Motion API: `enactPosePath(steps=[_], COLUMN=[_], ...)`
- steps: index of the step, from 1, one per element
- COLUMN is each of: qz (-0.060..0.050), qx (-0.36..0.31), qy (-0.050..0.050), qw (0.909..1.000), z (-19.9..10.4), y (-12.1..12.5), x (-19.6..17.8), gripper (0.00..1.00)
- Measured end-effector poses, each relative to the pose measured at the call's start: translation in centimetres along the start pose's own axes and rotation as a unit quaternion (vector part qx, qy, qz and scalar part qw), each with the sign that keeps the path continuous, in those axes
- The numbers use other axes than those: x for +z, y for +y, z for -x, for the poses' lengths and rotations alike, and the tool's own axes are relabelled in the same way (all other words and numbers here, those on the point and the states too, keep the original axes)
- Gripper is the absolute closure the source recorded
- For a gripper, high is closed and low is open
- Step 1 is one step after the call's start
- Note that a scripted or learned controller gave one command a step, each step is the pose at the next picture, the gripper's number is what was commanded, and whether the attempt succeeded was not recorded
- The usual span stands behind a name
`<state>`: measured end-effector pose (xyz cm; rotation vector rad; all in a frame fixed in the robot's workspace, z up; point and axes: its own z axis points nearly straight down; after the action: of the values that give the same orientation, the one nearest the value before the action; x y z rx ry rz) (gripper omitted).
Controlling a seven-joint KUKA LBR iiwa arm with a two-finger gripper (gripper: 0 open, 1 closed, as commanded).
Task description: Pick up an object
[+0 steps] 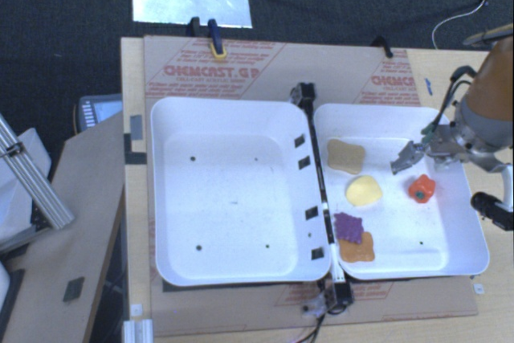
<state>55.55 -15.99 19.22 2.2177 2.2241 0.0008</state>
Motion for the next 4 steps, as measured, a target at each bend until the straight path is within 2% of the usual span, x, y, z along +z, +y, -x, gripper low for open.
enactPosePath(steps=[1,2,3,4], qz=[0.002,0.003,0.002,0.005], qx=[-0.001,-0.005,-0.005,-0.002], qy=[0.0,0.001,0.001,0.001], qw=[1.0,1.0,1.0,1.0], z=[0.0,-8.7,-19.4,-20.7], y=[0.1,3.3,1.0,-1.6], x=[-1.1,-5.6,-9.1,-18.3], gripper=[1.0,1.0,1.0,1.0])
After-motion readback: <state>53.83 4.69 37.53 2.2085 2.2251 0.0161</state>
